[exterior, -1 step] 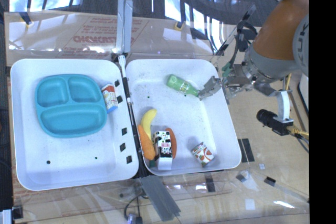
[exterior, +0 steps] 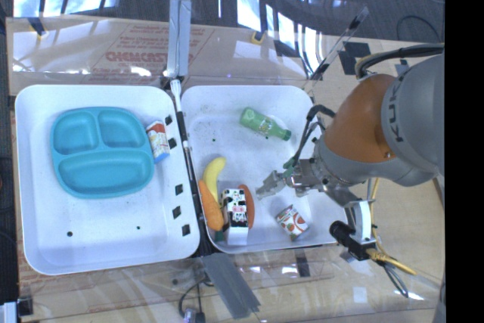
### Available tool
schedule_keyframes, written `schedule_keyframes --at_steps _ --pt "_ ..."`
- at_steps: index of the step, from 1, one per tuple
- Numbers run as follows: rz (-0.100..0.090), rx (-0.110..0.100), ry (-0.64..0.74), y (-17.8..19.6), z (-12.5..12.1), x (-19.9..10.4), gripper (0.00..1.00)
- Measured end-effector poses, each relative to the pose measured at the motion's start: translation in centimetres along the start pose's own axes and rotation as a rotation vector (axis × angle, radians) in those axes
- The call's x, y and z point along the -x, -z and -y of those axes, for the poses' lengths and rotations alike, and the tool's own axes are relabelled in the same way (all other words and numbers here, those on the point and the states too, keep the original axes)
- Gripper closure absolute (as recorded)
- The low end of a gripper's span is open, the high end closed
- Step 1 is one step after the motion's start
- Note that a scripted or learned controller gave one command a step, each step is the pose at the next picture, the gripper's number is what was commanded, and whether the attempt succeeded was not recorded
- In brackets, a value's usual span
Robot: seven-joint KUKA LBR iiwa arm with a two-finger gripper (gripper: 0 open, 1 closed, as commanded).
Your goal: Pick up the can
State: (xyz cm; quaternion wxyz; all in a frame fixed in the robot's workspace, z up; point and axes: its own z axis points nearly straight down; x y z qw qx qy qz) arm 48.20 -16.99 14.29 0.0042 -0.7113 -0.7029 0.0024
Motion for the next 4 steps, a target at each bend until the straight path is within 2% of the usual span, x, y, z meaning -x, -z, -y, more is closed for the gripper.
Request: schedule_keyframes --at_steps 1,2,4 --pt "0.001 0.004 -0.089 -0.9 0.5 3.6 0.00" --pt "-0.001 0.002 -0.025 -5.5 0.5 3.7 0.00" --pt "0.000 0.004 0.068 -5.4 0.4 3.9 0.00"
